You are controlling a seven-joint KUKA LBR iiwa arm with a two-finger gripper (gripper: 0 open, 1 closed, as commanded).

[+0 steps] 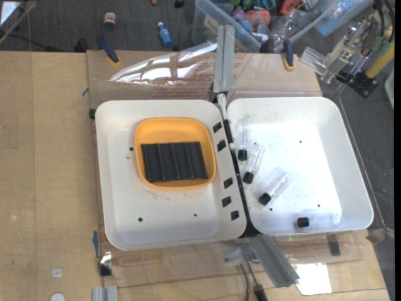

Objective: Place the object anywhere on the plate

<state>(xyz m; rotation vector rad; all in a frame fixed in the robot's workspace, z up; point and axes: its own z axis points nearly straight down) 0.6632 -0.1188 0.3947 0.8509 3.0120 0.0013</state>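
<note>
An orange square plate (173, 126) with rounded corners lies in the left white bin (119, 224), towards its back. A flat black ribbed slab (174, 161) rests on the plate and covers most of its floor. It lies square to the plate's edges and slightly towards the front rim.
The right white bin (326, 124) holds several clear plastic vials with black caps: two near the divider (252, 162), one in the middle (274, 187), one at the front wall (318, 220). A blue tub of toys (276, 5) stands behind the bins.
</note>
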